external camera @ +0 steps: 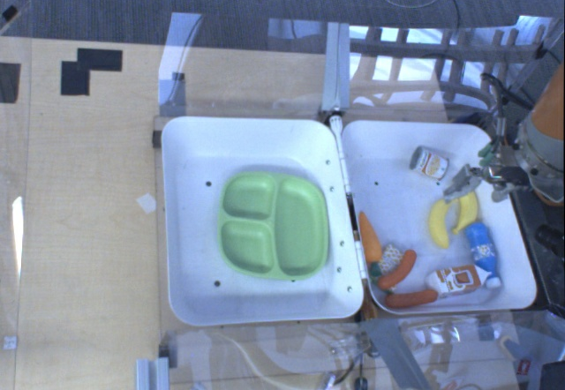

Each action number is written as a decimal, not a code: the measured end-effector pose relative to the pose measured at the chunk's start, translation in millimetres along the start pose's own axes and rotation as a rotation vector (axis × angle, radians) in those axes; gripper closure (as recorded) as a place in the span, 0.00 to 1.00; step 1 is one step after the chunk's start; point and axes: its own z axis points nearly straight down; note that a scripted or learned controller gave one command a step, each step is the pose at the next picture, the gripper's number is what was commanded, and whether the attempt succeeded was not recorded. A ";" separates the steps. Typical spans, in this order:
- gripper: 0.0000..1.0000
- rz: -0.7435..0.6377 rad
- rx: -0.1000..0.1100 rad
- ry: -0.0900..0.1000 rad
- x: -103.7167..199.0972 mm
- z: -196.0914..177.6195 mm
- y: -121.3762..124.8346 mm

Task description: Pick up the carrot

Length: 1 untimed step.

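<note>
The worktop carries two white bins side by side. The left bin holds a green tray with three compartments, lying near the bin's centre. The right bin holds the remaining items. The carrot lies against this bin's left wall, at about 8 o'clock from the bin's centre, with its tip toward 11 o'clock and its thick end toward 5 o'clock. Just beside the thick end, at 4 o'clock from it, are two sausages, and a small speckled item lies between carrot and sausages; its identity cannot be determined. A carton lies at 5 o'clock in the bin, a blue bottle just beside it at 2 o'clock from the carton. A banana lies right of the bin's centre, and a can sits at 12 o'clock from the banana. The claw is over the bin's right edge, at about 3 o'clock, near the banana's upper end and well apart from the carrot. It carries nothing; whether it is spread wide or narrow cannot be determined. Task status, as a judgement: no part of the pick is complete. Remaining steps: traverse toward 8 o'clock across the bin, descend on the carrot, close, lift.
</note>
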 end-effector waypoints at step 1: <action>0.00 -0.358 0.001 0.001 71.8 97.4 35.0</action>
